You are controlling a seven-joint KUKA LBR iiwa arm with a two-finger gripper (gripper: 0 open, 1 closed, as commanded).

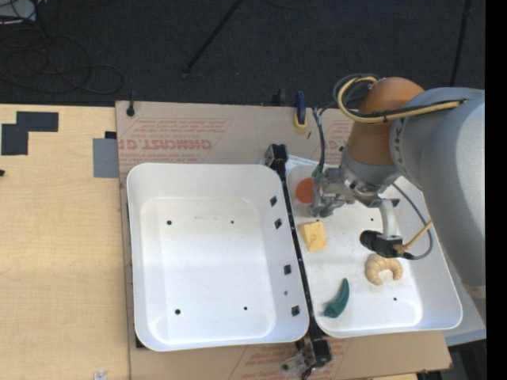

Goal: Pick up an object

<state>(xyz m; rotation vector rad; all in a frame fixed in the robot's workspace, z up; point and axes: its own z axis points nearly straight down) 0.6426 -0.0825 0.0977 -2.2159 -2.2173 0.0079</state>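
Red printed lettering on the cardboard sheet (198, 133) under the bins, along its far edge, upside down, too blurred to read reliably

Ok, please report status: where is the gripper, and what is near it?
Gripper low in right bin, fingers unclear. Orange object right beside it; nothing seen held. Yellow block, croissant-shaped piece, green piece lie apart. Bin divider close by.

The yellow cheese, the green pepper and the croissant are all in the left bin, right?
Not quite. The camera view shows the cheese, the pepper and the croissant all in the right bin, not the left bin.
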